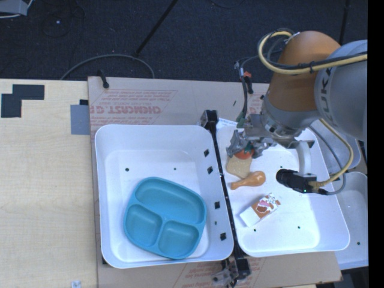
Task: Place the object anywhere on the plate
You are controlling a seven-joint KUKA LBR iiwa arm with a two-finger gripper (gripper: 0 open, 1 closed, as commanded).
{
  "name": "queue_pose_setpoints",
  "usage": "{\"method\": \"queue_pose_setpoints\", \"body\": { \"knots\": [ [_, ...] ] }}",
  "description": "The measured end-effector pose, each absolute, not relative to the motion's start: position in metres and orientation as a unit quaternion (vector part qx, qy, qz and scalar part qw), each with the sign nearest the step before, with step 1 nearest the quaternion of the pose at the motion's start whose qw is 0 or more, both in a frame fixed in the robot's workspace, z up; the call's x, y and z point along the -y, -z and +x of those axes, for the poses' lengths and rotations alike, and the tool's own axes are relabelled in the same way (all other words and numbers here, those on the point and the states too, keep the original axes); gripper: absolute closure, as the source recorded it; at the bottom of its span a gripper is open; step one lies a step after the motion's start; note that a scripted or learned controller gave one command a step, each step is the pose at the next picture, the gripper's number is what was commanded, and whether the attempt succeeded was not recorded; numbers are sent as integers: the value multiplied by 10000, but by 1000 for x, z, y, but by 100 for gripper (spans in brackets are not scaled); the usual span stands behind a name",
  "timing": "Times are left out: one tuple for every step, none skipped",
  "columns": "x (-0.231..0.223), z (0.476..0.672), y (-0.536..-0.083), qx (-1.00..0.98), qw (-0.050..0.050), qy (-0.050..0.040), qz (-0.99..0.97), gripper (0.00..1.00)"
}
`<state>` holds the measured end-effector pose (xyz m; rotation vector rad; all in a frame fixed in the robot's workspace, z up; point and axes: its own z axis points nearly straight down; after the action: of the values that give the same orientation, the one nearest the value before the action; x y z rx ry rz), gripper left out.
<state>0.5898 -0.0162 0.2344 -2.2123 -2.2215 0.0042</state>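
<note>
Meanwhile, blue plate (165, 216) in left bin (114, 161).

The plate (164, 217) at seven o'clock is light blue, lying in a plain white bin (114, 161). At three o'clock, a second white bin (312, 233) holds a tan drumstick (249, 180), a pale beige slice (238, 166) and a white packet (260, 209) (red-and-brown print). Arm (318, 77): grey, orange band.
</note>
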Motion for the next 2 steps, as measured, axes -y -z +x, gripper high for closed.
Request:
{"method": "queue_pose_setpoints", "body": {
  "knots": [
    [-32, 557, -233, 7087, 30, -15, -7055, 100],
    [-86, 534, -239, 7092, 31, -14, -7050, 100]
  ]
}}
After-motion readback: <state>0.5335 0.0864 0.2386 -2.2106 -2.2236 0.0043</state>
